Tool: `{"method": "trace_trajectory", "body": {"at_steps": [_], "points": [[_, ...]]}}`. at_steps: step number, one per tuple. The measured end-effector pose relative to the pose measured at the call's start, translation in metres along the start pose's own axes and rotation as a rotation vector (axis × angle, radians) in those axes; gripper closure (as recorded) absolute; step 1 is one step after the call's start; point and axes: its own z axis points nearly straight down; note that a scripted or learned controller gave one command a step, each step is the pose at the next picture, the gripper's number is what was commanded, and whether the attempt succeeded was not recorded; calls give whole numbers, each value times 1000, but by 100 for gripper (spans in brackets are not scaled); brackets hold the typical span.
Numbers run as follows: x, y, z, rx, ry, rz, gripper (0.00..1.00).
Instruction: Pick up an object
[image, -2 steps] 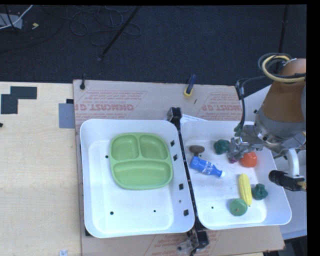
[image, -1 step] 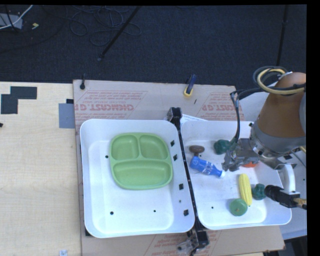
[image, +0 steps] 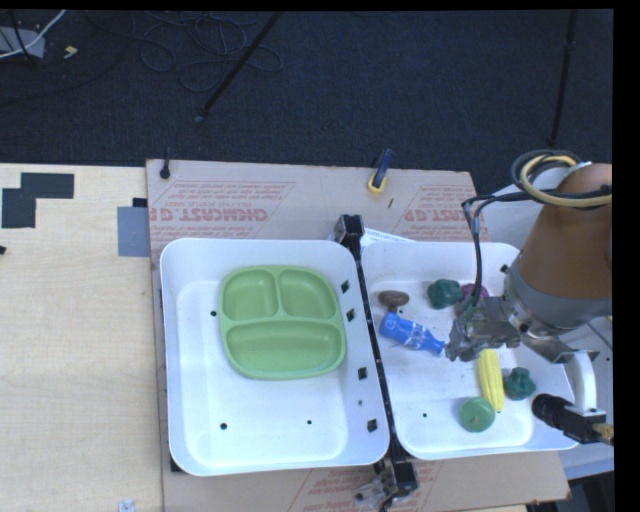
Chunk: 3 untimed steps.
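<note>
My gripper (image: 466, 340) hangs low over the middle of the right bin (image: 430, 440), under the grey wrist and orange band. A blue bottle-like object (image: 411, 334) lies just left of it. A yellow corn cob (image: 490, 378) lies just below and right of it. A brown oval piece (image: 394, 298) and a dark green lump (image: 444, 293) rest toward the bin's far side. A light green round object (image: 476, 414) and a small teal piece (image: 519, 383) sit near the front right. A small pink thing (image: 472, 296) peeks out beside the arm's cables.
The left bin (image: 200, 420) holds a light green divided plate (image: 282, 322). A black clip (image: 349, 229) sits where the two bins meet at the back. A blue and yellow clamp (image: 379, 172) grips the cardboard's far edge.
</note>
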Motion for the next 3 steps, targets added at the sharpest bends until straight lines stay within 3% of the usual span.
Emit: {"method": "trace_trajectory", "body": {"at_steps": [1, 3], "points": [[3, -20, 6, -2, 0, -4, 100], [-1, -24, 7, 0, 0, 1, 100]]}}
